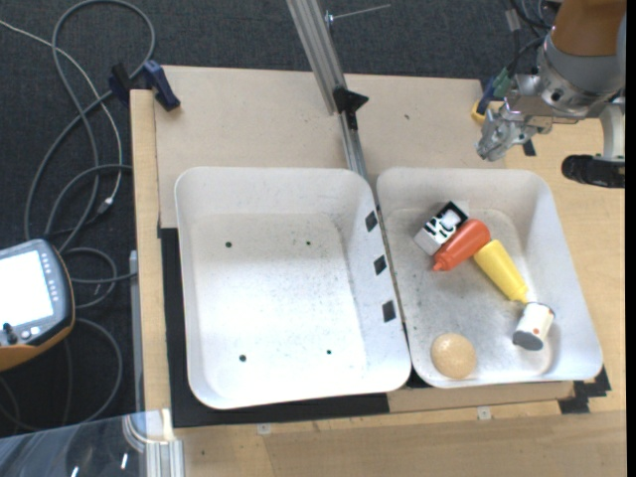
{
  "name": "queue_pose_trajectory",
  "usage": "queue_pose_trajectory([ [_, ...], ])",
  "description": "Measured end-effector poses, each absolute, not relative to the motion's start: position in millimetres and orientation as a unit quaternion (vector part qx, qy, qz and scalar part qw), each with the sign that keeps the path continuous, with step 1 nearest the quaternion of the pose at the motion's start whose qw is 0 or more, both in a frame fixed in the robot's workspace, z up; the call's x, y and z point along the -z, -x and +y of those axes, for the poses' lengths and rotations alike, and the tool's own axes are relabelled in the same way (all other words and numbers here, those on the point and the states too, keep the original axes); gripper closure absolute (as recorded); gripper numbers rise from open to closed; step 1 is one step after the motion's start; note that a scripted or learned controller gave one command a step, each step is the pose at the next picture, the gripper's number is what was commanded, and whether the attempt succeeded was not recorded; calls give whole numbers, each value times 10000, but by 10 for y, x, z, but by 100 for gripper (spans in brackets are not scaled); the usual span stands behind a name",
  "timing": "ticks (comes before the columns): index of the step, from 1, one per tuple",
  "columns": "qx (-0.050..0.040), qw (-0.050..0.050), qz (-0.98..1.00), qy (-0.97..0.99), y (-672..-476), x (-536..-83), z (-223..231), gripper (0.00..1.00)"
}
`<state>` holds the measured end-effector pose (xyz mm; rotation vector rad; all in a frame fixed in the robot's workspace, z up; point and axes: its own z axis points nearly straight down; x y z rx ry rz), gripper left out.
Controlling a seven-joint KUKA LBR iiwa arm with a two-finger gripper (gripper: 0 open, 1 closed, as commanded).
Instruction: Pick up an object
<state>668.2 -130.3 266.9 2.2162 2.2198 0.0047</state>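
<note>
Nothing picked yet, you've got the whole grab left. Gripper [494, 139] hangs above the right bin's [561, 266] far edge, beyond its rim; can't tell its state, nothing visibly held. Right bin holds a black-and-white block [442, 226], orange-yellow bottle [482, 254], small white cylinder [533, 325], tan ball [454, 355] near the front edge. Left bin [199, 296]: no objects.

Even, bright overhead light, soft shadows, slightly grainy but sharp.
</note>
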Motion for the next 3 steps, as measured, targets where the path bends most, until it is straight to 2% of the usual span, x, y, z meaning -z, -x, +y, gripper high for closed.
queue_pose_trajectory([
  [1, 5, -27, 7090, -7052, -6476, -2540, -795, 100],
  [3, 2, -26, 7090, -7052, -5851, -2501, 25, 100],
])
